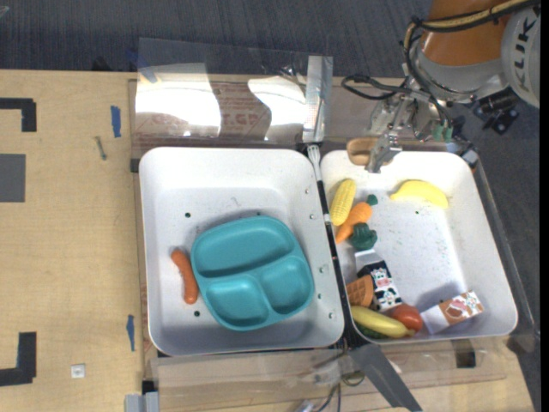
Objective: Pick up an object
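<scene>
Bright, even overhead light fills the scene. Strong glare washes out the clear sheet [227,106] behind the left bin [163,178], and both white bins look nearly overexposed. Shadows are soft and short. The picture is slightly grainy, softest around the arm [463,24].

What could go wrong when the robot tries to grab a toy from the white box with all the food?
The claw is up at the far rim of the right bin, so it might bump that rim coming down. The corn and carrot lie tight against the bin's wall, leaving little room for a grip. Near the front, the banana, tomato and milk carton are bunched together, so it may nudge neighbours or grab nothing.
</scene>
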Controlling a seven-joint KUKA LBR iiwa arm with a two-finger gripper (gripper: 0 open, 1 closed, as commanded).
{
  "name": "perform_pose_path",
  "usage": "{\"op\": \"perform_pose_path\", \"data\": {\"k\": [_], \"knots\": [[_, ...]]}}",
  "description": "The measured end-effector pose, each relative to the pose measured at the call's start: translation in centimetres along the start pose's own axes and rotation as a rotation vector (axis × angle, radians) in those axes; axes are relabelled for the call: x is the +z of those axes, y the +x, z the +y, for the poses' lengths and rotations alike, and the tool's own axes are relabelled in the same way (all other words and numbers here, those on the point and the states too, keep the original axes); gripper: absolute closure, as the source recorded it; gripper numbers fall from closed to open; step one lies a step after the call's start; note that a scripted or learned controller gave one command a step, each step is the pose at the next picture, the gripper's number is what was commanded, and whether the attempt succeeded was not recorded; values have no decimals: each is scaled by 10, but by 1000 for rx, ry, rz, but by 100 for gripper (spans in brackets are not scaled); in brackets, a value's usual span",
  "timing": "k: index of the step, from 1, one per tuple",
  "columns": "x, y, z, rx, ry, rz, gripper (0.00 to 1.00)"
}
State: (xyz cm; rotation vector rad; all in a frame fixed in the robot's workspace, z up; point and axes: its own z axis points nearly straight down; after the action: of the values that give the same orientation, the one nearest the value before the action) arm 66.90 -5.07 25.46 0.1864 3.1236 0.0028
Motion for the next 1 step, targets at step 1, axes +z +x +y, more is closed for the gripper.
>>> {"op": "perform_pose_path", "data": {"k": [1], "knots": [[-11,-2,0,-1,1,-8,100]]}}
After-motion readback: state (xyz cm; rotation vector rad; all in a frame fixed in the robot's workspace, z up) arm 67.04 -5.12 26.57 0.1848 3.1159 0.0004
